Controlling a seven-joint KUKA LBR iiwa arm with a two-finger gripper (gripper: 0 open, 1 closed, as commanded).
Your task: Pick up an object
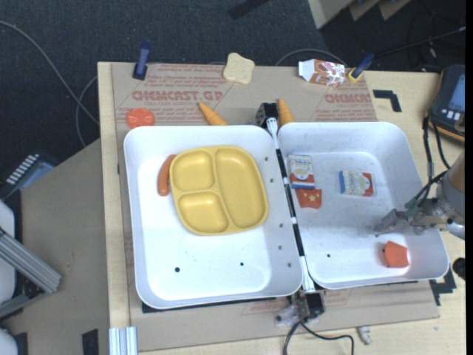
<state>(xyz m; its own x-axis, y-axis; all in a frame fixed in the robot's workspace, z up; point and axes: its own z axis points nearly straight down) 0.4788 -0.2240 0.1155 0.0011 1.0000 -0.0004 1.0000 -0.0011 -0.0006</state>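
I see two shallow, glossy white bins side by side. In the left bin (214, 272) a smooth yellow plastic plate (219, 189), rounded and split into three compartments, sits beside a hot dog (163, 177) whose long axis runs up and down the frame. In the right bin (347, 265), two small cartons (357, 183) lie flat toward the top, and a chunky orange block (396, 254) rests at the lower right. My gripper (392, 222) hovers just above that block at the frame's right; I cannot tell how its jaws stand.
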